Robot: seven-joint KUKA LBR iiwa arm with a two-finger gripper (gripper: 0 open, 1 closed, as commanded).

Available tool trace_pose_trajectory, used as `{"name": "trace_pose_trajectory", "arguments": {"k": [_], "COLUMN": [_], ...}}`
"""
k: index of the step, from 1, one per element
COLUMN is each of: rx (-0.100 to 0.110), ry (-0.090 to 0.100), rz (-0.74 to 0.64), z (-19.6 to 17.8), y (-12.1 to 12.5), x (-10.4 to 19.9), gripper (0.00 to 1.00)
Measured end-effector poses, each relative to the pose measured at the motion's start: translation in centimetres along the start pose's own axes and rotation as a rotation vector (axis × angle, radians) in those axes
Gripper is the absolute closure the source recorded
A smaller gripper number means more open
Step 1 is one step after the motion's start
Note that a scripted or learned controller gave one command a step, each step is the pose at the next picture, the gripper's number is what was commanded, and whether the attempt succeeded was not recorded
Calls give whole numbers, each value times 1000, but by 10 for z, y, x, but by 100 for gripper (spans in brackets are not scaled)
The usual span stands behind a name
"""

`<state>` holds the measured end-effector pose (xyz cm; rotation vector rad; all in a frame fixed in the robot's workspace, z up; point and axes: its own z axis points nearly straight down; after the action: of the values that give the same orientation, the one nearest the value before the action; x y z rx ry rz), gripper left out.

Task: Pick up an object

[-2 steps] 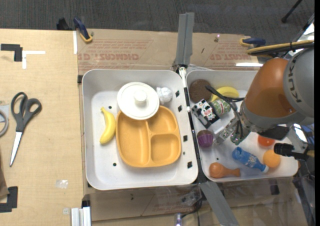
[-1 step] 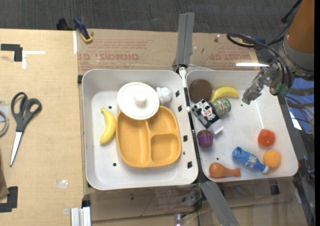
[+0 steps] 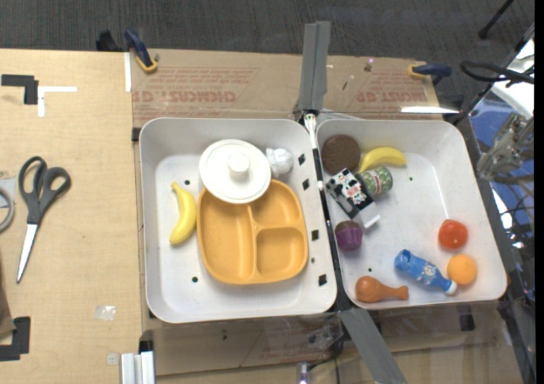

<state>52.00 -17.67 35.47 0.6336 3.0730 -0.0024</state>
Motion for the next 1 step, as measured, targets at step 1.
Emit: {"name": "trace_pose_trajectory", "arguments": {"k": [1], "rx": [-1], "ry": [2], "rz": [-305], "z": [197], "y": [-57], "x": [20], "gripper": [100]}}
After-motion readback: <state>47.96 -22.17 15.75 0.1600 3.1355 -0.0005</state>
